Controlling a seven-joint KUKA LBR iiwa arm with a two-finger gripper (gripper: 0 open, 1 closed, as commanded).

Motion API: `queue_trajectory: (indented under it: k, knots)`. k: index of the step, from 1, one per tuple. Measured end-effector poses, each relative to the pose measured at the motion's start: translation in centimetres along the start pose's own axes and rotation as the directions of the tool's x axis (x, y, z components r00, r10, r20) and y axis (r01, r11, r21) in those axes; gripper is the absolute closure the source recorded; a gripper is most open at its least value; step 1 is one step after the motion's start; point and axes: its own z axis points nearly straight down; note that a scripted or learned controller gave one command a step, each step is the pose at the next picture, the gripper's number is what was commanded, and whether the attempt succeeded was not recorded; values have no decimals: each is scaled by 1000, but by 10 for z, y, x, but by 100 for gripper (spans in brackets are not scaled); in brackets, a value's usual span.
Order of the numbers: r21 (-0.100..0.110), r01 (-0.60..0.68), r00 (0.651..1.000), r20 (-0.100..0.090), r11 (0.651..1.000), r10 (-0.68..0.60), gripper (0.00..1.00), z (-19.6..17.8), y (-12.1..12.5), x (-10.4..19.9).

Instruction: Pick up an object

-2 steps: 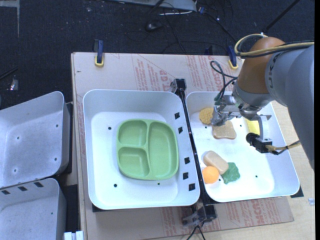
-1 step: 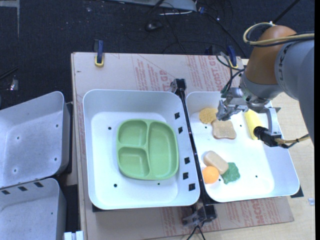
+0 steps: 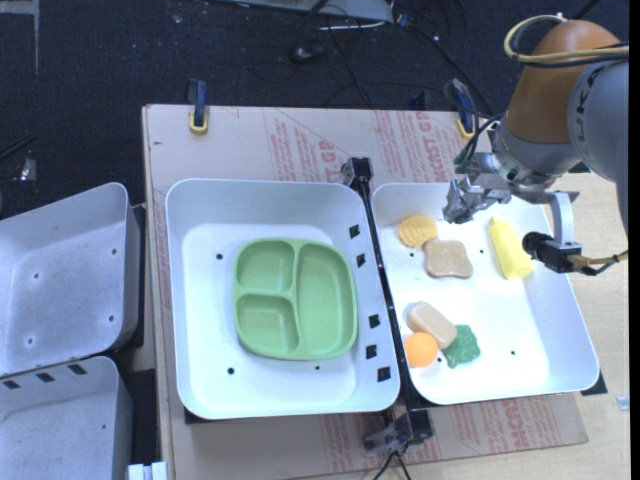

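We see the gripper point(image 3: 462, 206) hovering at the right bin's point(image 3: 560, 368) far edge; whether its pincer is apart, we cannot tell. Just beside it lie a ridged yellow piece point(image 3: 418, 231) and a tan slice point(image 3: 447, 259).

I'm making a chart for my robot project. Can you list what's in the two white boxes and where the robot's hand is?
left bin: holds a green divided tray
right bin: holds the toy food
far end of right bin: yellow ridged piece, tan toast-shaped piece, yellow block
near end of right bin: beige block, orange ball, green piece
gripper: over the far end of the right bin, just above the yellow ridged piece
held item: none seen between the fingers
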Motion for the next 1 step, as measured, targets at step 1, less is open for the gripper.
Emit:
queue_trajectory:
  k: [1]
  knots:
    - [-1, 0, 1000, 0, 1000, 0, 100, -31, 1, 0]
